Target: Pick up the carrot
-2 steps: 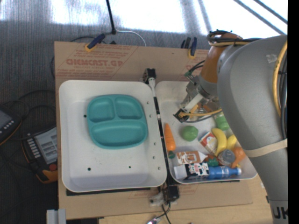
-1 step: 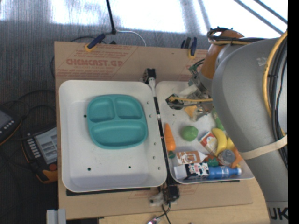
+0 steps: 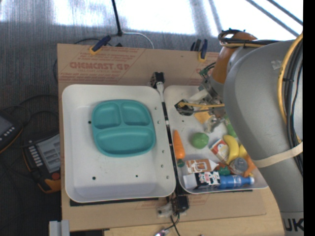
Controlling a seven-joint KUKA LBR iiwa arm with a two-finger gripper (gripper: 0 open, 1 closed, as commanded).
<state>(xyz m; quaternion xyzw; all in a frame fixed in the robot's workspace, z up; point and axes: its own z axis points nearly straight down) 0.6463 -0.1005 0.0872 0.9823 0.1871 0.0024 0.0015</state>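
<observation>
The carrot (image 3: pixel 178 144) is small and orange, and lies lengthwise against the left wall of the right bin (image 3: pixel 173 93), about halfway down it. My gripper (image 3: pixel 212 121) hangs over the upper middle of that bin, to the right of the carrot and a little further back, well apart from it. Nothing shows between the gripper and the carrot except bare bin floor and a green ball (image 3: pixel 200 140). The arm's big grey body covers the right side of the bin.
The left bin (image 3: pixel 74 132) holds a teal divided plate (image 3: pixel 123 128). In the right bin, a banana (image 3: pixel 231 149), a brown carton (image 3: pixel 199 166), a black-and-white box (image 3: pixel 206 180) and a blue bottle (image 3: pixel 234 182) crowd the near right corner. A yellow piece (image 3: pixel 203 116) lies under the gripper.
</observation>
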